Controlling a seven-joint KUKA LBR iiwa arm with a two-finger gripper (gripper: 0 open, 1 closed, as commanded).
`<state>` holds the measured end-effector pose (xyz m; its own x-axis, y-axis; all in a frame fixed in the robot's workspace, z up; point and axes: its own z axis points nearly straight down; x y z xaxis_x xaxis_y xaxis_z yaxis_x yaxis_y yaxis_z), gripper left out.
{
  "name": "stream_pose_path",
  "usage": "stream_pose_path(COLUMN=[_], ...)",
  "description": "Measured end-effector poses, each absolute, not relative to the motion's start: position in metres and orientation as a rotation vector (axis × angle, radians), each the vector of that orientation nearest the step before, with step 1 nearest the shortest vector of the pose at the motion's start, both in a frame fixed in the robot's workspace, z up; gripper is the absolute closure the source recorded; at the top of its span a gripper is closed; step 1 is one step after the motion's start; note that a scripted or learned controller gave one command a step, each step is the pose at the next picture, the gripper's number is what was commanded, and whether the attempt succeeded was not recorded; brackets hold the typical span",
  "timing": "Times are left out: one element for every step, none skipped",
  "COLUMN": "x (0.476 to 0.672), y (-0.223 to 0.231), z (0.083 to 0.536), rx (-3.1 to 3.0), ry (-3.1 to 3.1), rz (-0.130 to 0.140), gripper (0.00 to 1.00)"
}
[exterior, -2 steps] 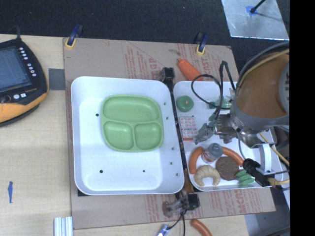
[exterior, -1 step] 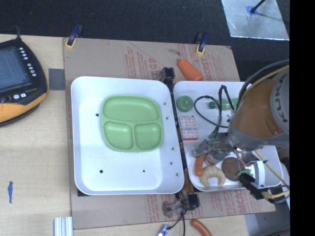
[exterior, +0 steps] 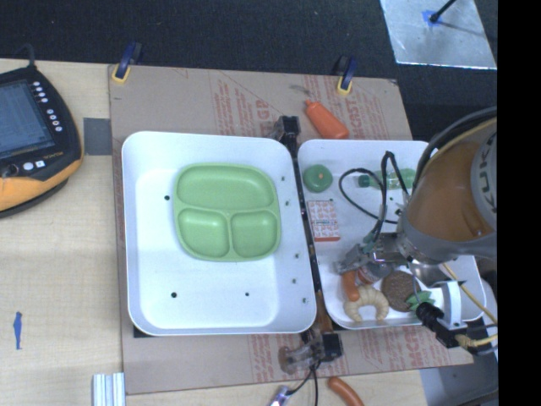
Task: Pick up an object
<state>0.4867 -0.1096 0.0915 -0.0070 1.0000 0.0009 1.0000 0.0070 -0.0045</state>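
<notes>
Green divided plate [exterior: 226, 211] in left bin [exterior: 144, 227], arm's hand [exterior: 365, 260] low over right bin's [exterior: 331, 155] small toys

A pale green divided plate [exterior: 226, 211] lies in the white left bin [exterior: 144, 227].

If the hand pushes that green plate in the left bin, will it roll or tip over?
Probably neither. The green plate looks wide and shallow and lies flat, so it would likely slide. It looks like smooth plastic on the smooth white bin, so it may be slippery.

arm [exterior: 452, 197] covering right bin [exterior: 334, 311], claw [exterior: 365, 265] fingers indistinct
</notes>
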Motion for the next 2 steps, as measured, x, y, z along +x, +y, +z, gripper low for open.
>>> stream_pose_path(x=[0.49,0.564], y=[-0.11,-0.063], z=[0.104,0.192], rx=[-2.209,-2.215], ry=[-2.238,-2.225], rz=[-0.003,0.001], gripper=[1.0,1.0])
